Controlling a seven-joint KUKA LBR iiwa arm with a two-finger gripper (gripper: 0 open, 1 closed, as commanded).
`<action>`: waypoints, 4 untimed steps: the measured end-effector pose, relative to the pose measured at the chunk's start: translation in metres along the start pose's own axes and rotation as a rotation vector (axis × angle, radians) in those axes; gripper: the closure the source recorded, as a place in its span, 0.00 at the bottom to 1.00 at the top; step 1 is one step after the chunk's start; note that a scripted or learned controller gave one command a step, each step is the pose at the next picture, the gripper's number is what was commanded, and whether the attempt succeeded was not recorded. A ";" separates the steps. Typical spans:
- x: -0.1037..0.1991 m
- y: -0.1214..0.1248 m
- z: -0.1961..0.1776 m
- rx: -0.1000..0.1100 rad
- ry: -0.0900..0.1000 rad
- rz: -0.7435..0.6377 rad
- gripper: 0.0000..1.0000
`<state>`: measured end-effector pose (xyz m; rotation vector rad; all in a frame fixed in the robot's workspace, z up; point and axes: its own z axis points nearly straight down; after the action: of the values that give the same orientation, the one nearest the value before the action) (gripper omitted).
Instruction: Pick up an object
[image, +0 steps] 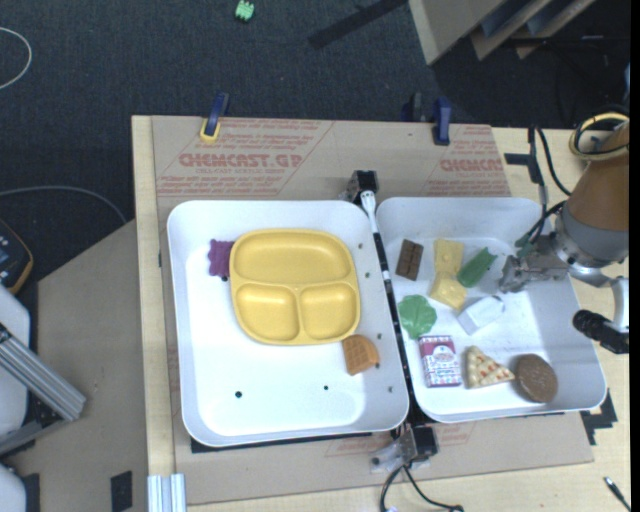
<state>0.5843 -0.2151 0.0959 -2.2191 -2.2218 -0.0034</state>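
The right bin (560, 400) holds several toy food items: a brown chocolate bar (409, 259), yellow cheese pieces (449, 272), a green pickle (477, 266), a green leaf (417, 316), a white block (483, 312), a red and white carton (439, 361), a pizza slice (486, 369) and a brown cookie (535, 378). My gripper (518, 272) hangs over the right bin's upper right part. It sits just right of the green pickle and above the white block. Nothing shows held in it.
The left bin (200, 400) carries a yellow divided plate (296, 285), a purple piece (219, 257) at its left and a brown bread piece (361, 354) at its lower right. The orange-banded arm (600, 200) crosses the right bin's right rim. Clamps (212, 118) stand at the board's back edge.
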 end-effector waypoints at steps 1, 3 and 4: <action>0.001 -0.007 -0.047 -0.005 -0.005 0.002 1.00; 0.003 -0.004 -0.132 -0.007 -0.006 0.000 1.00; 0.062 -0.009 -0.141 0.001 0.001 -0.005 1.00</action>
<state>0.5748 -0.1531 0.2366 -2.2125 -2.2262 -0.0026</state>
